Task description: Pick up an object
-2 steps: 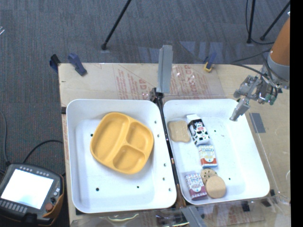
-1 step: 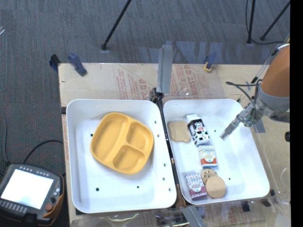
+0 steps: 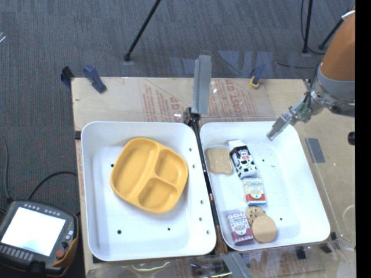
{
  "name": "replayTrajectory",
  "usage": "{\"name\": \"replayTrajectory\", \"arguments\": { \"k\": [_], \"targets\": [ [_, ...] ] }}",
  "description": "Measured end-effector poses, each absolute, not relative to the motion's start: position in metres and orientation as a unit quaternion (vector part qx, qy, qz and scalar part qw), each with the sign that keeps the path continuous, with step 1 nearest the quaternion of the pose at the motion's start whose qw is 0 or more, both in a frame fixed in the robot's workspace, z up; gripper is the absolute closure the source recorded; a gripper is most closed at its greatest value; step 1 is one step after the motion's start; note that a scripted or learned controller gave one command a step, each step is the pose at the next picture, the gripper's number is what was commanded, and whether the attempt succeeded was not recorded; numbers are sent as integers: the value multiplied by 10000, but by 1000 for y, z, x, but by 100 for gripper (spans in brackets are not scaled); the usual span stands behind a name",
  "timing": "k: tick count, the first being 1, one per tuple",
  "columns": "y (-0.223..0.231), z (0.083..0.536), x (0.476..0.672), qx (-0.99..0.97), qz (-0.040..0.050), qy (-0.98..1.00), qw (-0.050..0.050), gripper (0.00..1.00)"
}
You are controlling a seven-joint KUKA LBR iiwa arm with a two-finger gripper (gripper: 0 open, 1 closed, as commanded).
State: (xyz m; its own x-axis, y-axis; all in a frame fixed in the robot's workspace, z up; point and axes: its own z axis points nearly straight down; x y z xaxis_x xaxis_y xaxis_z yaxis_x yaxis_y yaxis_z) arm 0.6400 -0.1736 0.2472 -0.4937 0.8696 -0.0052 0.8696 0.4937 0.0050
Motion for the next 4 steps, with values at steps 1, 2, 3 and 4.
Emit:
{"name": "replayTrajectory", "arguments": {
  "k": [1, 2, 3, 4],
  "targets": [
    [-140, 137, 643, 6402, -20, 7682, -32, 0],
    [-161, 121, 646, 6839, 3, 7295, -5, 0],
    [-192, 90, 642, 7673, -4, 6413, -2, 0],
    [-147, 92, 639, 5673, -5, 8235, 56, 0]
  ]
}}
